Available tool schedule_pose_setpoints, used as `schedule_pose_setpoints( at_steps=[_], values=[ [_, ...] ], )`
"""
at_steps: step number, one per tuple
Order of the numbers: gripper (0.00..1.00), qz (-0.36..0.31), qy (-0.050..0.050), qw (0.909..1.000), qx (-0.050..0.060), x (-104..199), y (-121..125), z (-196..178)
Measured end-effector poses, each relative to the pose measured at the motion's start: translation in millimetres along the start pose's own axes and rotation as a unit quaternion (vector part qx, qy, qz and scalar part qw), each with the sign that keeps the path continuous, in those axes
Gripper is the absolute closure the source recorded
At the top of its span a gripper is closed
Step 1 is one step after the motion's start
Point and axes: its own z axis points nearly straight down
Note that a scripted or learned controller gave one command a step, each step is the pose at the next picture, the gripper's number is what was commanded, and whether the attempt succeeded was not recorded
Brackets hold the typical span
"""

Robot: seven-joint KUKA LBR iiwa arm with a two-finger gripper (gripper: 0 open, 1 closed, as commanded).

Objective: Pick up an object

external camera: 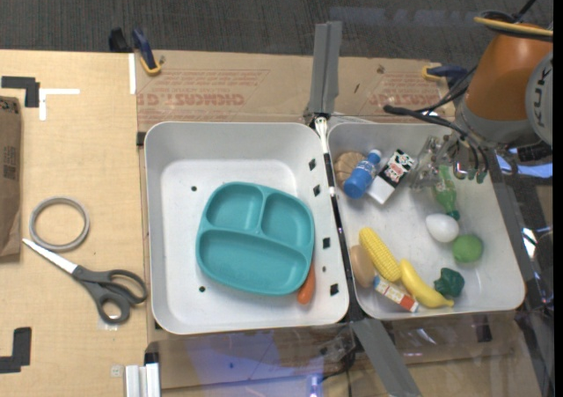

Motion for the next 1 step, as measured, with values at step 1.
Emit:
schedule_pose_setpoints(
  at_steps=[1],
  values=[
    [0.00,0.005,0.000,1.0000,0.000,7.0,-12.9,-0.3]
  ],
)
